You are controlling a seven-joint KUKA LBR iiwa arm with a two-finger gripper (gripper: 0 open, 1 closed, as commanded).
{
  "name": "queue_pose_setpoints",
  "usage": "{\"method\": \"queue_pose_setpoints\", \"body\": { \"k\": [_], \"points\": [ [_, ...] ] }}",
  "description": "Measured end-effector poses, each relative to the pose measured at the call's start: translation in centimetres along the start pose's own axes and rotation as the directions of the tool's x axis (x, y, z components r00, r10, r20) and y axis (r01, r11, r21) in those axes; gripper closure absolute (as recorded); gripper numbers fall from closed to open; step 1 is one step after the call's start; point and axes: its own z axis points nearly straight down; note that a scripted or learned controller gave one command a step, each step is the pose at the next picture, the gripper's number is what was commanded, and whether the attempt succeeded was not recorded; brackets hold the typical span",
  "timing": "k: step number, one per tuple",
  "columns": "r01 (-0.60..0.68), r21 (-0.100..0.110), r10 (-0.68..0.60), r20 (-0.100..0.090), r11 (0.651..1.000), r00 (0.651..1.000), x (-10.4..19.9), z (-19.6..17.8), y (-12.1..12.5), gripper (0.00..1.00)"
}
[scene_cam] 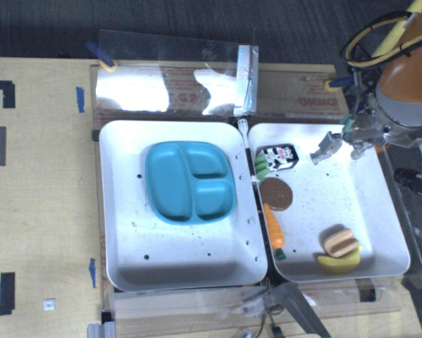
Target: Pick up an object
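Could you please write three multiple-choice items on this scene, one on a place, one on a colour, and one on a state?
1. Where does the divided plate lie?
A. In the left bin
B. In the right bin
C. On the bench outside both bins

2. What colour is the carrot along the right bin's left wall?
A. Blue
B. Orange
C. White

3. How does the gripper stand to the objects?
A. It grips the banana
B. It presses on the brown disc
C. It is above the right bin's upper part, apart from all of them

Answers:
1 A: the blue plate sits in the middle of the left bin.
2 B: the carrot shows orange beside the divider.
3 C: the gripper is well away from the banana, the brown disc and the rest.
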Motion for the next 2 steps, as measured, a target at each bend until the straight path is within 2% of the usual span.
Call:
{"method": "queue_pose_setpoints", "body": {
  "k": [1,2],
  "points": [
    [-0.081,0.003,0.081,-0.001,0.997,0.997,3.3,4.9,5.0,0.0],
    [-0.172,-0.008,0.172,-0.001,0.985,0.985,2.3,10.7,8.4,0.0]
  ]
}}
